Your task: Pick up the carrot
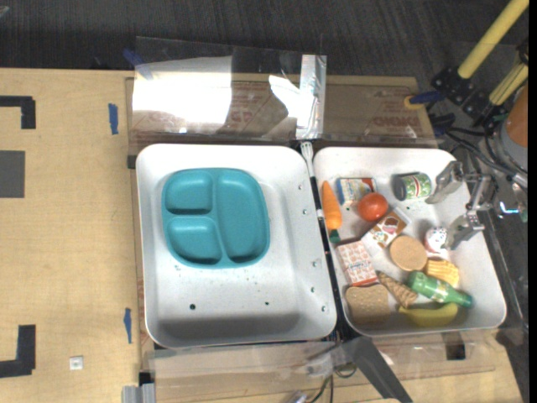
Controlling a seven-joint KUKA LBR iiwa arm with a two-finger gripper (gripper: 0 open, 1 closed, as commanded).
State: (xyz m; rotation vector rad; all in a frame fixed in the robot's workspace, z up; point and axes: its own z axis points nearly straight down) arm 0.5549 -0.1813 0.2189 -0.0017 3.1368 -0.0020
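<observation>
Small orange plastic carrot (332,207) lies against left wall of right-hand shallow white bin (489,269), long axis running near-to-far; metal two-finger gripper (466,200) sits at bin's right side, well apart; carrot lies leftward; fingers apparently spread, grasping nothing.

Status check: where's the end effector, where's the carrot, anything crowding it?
End effector over right bin's right side, nothing between its fingers. Carrot untouched against right bin's left wall. Tomato and small carton close beside it.

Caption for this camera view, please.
Gripper poised over the right bin of toy food; carrot lies by its left wall.
</observation>
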